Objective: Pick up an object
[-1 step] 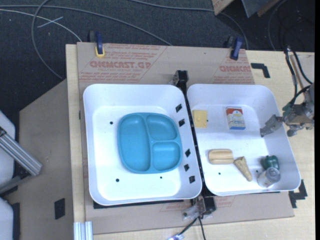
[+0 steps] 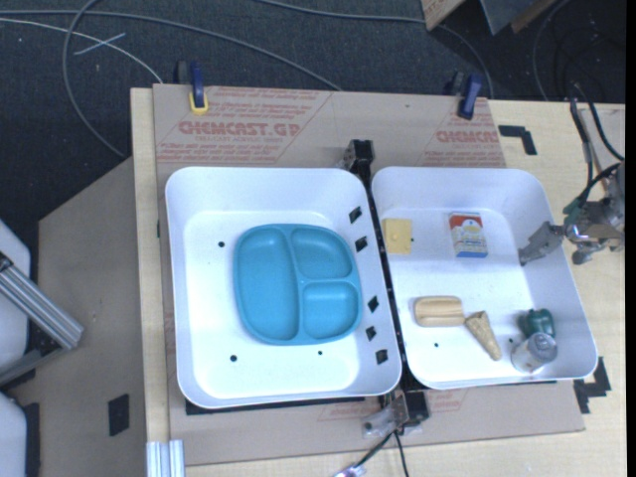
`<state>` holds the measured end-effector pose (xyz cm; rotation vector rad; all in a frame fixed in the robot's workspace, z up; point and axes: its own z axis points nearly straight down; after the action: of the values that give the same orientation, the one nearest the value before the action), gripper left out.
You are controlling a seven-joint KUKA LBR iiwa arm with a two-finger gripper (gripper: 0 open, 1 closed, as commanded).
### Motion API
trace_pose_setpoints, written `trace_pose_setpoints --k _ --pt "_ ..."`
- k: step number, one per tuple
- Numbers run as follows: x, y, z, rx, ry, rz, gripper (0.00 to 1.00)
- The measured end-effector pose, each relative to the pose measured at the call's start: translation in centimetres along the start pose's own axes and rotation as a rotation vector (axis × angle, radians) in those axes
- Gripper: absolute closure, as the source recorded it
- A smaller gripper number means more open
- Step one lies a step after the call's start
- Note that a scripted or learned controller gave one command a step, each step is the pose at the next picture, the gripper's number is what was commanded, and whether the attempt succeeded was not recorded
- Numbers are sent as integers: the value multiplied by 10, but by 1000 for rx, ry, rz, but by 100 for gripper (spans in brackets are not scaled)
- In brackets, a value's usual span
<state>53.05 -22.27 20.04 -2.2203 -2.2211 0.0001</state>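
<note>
Left of centre, a white bin (image 2: pixel 189 266) holds a blue divided plate (image 2: pixel 296 282). Right of it, the second bin (image 2: pixel 556 296) carries a yellow square (image 2: pixel 397 236), a small carton (image 2: pixel 468 235), a bread roll (image 2: pixel 438 311), a wedge (image 2: pixel 484 334) and a green bottle (image 2: pixel 535 338). At the frame's right edge the gripper (image 2: pixel 537 244) hangs over that bin's rim; I cannot tell how it stands.

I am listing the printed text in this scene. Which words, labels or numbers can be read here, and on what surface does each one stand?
"CHEMCAST GP": red print on the board behind the left bin.
The same print, behind the right bin: too blurred to read.
Small carton in the right bin: label too small to read.
</note>
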Motion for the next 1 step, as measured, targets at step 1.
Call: trace_pose_setpoints --k 1 --pt "5 -7 45 2 1 0 0"
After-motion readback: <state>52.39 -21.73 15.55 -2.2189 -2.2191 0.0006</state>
